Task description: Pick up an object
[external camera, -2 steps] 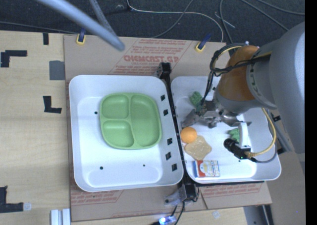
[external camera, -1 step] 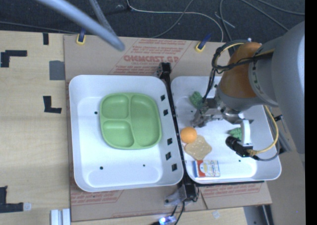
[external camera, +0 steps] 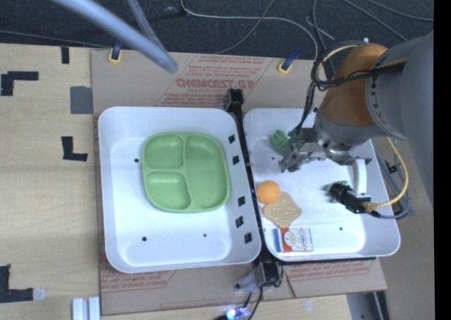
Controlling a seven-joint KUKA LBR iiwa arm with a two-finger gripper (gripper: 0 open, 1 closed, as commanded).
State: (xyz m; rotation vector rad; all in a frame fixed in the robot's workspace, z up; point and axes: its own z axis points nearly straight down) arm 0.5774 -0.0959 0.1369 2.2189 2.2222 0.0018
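Green object near right bin's far edge, gripper just beside it, grip state unclear.

Bench with two white bins

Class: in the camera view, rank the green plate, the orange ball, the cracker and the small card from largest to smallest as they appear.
1. Green plate, by far the largest.
2. Cracker and small card: they look about alike, so I will not rank them.
3. Orange ball, smallest.
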